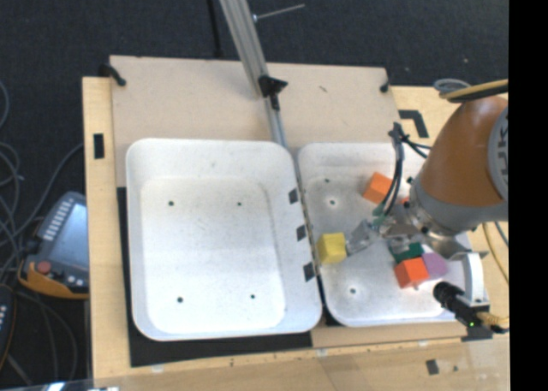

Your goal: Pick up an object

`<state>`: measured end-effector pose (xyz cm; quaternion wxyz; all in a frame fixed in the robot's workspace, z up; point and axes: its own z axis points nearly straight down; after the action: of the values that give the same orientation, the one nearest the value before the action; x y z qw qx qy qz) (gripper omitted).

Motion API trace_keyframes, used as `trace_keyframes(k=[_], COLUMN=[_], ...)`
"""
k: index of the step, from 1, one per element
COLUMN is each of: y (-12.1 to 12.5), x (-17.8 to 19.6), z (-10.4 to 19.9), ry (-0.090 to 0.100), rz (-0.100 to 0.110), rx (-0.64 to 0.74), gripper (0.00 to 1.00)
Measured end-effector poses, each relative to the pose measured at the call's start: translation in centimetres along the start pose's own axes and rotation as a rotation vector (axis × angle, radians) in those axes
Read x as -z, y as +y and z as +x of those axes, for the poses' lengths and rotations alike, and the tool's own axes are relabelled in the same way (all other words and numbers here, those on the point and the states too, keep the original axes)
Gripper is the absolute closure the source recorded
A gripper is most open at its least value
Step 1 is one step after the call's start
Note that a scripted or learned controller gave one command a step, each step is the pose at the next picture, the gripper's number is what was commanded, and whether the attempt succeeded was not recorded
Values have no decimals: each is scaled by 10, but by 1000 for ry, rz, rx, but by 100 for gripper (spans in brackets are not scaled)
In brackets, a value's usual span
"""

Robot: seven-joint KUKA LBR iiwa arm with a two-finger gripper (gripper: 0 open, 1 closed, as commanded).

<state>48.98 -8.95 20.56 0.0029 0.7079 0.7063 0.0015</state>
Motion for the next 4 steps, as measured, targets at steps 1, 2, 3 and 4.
trace_keyframes(k=[1, 2, 3, 4], y=[18, 19, 16, 33], x=[25, -78, -84, -90], z=[-63, -76, -75, -74], ry=[-3, -9, -13, -9], rz=[1, -18, -23, -13], rx=[-1, 5, 2, 0], gripper=[0, 0, 0, 0])
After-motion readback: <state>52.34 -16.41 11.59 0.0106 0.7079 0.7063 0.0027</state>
